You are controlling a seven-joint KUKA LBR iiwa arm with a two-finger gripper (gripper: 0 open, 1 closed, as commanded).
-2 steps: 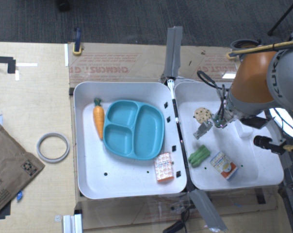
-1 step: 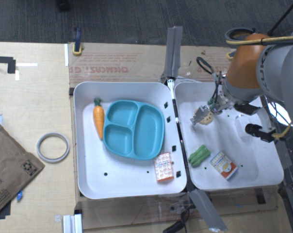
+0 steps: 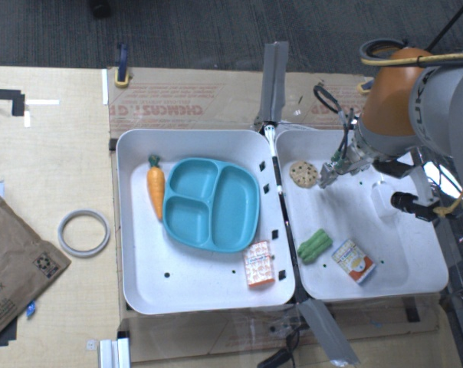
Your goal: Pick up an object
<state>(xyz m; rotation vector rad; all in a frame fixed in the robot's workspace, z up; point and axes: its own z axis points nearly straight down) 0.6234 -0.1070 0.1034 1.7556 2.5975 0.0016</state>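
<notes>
Camera view. Gripper [image 3: 328, 175], upper right of frame: jaw state cannot be told; nothing seen held. Cookie [image 3: 303, 174] just left of it, in right bin [image 3: 415, 282]. Pick judged not yet done; grasp and lift remain.

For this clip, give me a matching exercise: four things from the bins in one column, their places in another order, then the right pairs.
Things:
1. carrot
2. cookie
3. green toy
4. blue tray

Places:
A. right bin, far end, close to the gripper
B. middle of the left bin
C. left bin, along the tray's left side
D. right bin, near end, left of a small carton

Pairs: 1-C, 2-A, 3-D, 4-B
</notes>
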